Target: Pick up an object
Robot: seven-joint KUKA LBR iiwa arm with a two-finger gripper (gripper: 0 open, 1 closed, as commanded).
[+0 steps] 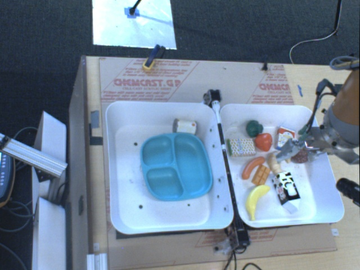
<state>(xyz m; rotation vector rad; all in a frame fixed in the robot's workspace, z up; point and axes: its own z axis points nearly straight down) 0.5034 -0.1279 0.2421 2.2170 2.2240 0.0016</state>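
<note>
Many toy foods sit packed close in the right bin [329, 198]. The gripper [288, 149] hangs low over them, right by the tomato [263, 142] and hot dog [252, 166]; I cannot tell how its tips stand. It could bump neighbors or grab two, because they touch.

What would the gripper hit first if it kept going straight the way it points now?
Probably the small beige piece just ahead of the gripper, which points left and slightly down; height is unclear from this view.
</note>
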